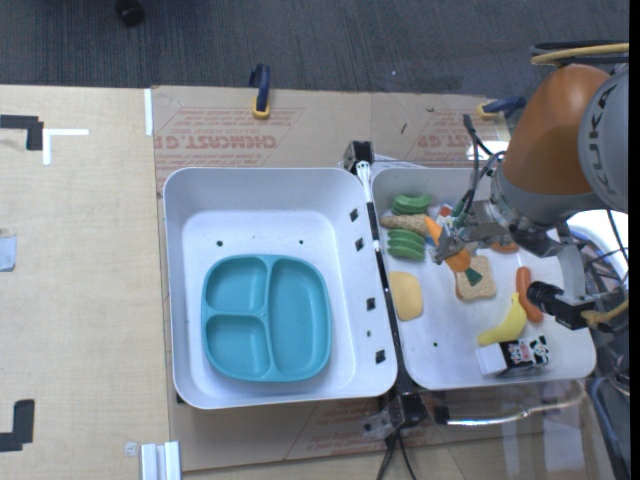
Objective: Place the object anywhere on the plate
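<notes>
A teal plate (268, 318) with three compartments lies in the left white bin (190, 208) with nothing on it. My gripper (452, 245) hangs low in the right bin (440, 353), near its back left. It sits over a small orange piece with a green tip (459, 260), beside a slice of toy toast (475, 282). The wrist hides whether the orange piece is between the jaws. Just left of the gripper lie a green pod (410, 205), a tan piece (402, 223) and a green vegetable (405, 245).
The right bin also holds a yellow round piece (405, 295), a banana (505, 323), a red-orange piece (527, 294) and a black-and-white box (517, 354). A ridge with clips (372, 268) separates the bins. Cables trail at the right.
</notes>
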`<state>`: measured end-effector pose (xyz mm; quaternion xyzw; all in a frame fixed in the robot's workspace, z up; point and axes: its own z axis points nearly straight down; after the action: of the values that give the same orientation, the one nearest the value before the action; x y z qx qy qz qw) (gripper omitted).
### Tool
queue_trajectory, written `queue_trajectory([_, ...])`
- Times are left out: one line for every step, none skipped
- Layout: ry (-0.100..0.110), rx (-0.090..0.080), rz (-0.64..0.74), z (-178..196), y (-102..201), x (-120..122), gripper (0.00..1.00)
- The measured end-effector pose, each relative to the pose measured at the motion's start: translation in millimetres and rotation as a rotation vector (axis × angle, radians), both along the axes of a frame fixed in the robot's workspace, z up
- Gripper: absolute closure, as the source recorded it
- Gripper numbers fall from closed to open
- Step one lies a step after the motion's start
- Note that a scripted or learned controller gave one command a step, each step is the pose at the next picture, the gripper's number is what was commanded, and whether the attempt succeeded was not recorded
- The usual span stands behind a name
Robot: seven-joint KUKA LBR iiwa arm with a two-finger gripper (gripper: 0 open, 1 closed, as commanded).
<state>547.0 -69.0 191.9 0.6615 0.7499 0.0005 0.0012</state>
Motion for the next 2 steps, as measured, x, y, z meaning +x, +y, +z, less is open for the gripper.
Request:
queue_trajectory([0.002,0.000,-0.166,10.7,74.2,-4.1,1.00])
queue_trajectory([0.006,0.000,-0.312,-0.8,142.4,-25.1,1.00])
